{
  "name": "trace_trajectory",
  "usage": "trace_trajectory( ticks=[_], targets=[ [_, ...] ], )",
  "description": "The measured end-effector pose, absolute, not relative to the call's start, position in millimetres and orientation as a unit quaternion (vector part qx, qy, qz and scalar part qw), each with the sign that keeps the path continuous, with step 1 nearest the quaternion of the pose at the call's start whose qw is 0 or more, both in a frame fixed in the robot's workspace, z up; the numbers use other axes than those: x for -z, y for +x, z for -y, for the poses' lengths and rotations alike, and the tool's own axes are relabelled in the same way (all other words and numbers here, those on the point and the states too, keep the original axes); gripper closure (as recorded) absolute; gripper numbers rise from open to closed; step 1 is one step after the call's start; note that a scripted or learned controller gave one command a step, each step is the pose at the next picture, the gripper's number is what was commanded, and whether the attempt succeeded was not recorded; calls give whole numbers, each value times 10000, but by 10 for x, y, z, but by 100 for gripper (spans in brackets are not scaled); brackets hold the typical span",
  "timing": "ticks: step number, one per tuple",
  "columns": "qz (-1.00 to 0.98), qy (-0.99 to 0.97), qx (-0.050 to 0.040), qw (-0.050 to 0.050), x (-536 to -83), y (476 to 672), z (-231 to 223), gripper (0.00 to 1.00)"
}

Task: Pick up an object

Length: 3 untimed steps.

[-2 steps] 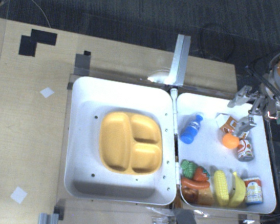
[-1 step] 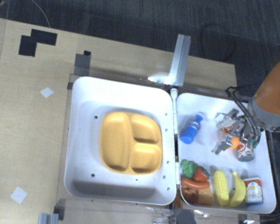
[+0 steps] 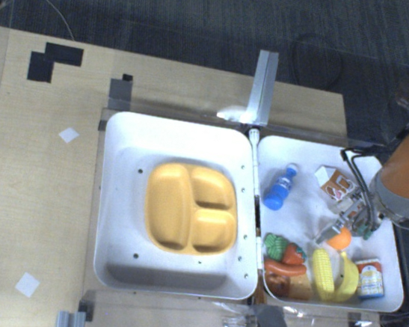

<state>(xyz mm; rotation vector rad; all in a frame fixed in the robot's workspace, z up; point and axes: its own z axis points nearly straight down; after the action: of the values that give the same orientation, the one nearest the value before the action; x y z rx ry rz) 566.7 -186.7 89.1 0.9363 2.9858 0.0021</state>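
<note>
The arm enters from the right edge of the frame, its orange band at the upper right, and its gripper (image 3: 344, 225) is lowered into the right bin (image 3: 308, 155), at right of centre. The tool sits directly above a small orange ball-like item (image 3: 339, 241), touching it or very nearly so. How the tool is set cannot be told; the mechanism is small and cluttered with cabling at this scale. No item is seen lifted clear of the bin floor. Candidate objects all lie in the right bin: a blue bottle (image 3: 280, 187) at upper left of that bin, a small printed packet (image 3: 336, 185) near the upper right, a corn cob (image 3: 323, 272) and banana (image 3: 348, 276) along the lower edge, a green vegetable piece (image 3: 275, 246) and a red one (image 3: 285, 269) at lower left, and a small carton (image 3: 371, 280) at lower right. The left bin (image 3: 122, 185) holds a yellow compartment tray (image 3: 189, 207), lying flat at its centre. Judgement: the approach is made, while a secure grasp and the lift remain unconfirmed.
</note>
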Motion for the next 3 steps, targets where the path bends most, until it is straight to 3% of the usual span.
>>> trace_trajectory(
  ticks=[1,2,3],
  targets=[
    [-9034,4287,-18,75,-894,5370,1819,0],
    [-8560,5169,-45,71,-900,5613,856,0],
    [-8887,4585,-18,58,-883,6153,1152,0]
  ],
)
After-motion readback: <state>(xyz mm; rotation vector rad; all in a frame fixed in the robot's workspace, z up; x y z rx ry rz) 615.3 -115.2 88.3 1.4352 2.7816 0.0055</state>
